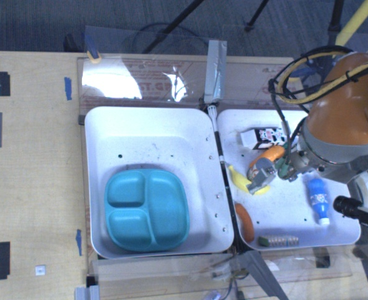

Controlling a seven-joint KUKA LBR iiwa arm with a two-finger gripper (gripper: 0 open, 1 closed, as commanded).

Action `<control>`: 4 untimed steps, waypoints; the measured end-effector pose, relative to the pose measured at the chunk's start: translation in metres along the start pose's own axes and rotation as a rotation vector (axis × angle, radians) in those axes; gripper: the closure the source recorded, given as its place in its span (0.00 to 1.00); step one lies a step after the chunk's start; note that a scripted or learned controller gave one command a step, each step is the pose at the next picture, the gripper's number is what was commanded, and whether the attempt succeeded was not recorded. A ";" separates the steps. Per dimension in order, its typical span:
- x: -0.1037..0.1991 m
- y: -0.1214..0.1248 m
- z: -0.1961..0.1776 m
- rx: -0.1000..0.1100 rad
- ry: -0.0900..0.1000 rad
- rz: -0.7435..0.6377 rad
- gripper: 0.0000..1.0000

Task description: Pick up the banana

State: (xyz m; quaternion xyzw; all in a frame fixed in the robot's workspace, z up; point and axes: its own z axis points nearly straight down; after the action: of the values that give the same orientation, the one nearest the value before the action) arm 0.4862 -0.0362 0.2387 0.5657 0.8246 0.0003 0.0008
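— Banana [239, 180]: where's it lying?

— In the right-hand bin [334, 233], near that bin's left wall. It's yellow, and only part of it shows, poking out toward the divider from under the end of the arm.

— So the gripper [259, 179] is on it?

— Directly over it, at least. The grey tip sits down on the banana's right portion, with an orange piece just above that. Whether the tip is spread or pinched I can't tell from here; the tool body hides it, and I can't see the fruit between anything.

— What else is in that bin?

— A small black-and-white box [263, 135] up toward the back, just above the gripper. A blue-and-white bottle [318, 200] lying to the right, apart from the banana. A reddish-orange thing, maybe a carrot [245, 222], against the front-left edge, below the banana. And a thin dark strip [279, 240] along the front rim.

— And the arm [343, 114]?

— It comes in from the right, with a big orange band over grey, cables [306, 64] looped around the top.

— The other bin?

— The left bin [109, 127] holds a teal divided plate [147, 209] with three compartments, sitting toward the front.

— The bench [30, 186]?

— Pale wood, with black corner marks [1, 83] and bits of blue tape [67, 87] on it. A glossy clear sheet [137, 80] behind the bins, taped down the middle with silver tape [214, 70]. Beyond that, dark blue-grey carpet [77, 8] with black stand legs [190, 8] crossing it.
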 end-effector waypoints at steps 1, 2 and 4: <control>-0.033 0.043 0.054 0.000 -0.001 0.125 0.00; -0.059 0.131 0.054 0.000 -0.001 0.021 0.00; -0.053 0.138 0.054 0.000 -0.001 0.119 0.00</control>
State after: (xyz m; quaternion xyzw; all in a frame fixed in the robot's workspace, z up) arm 0.6343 -0.0358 0.1848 0.6136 0.7896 0.0001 0.0015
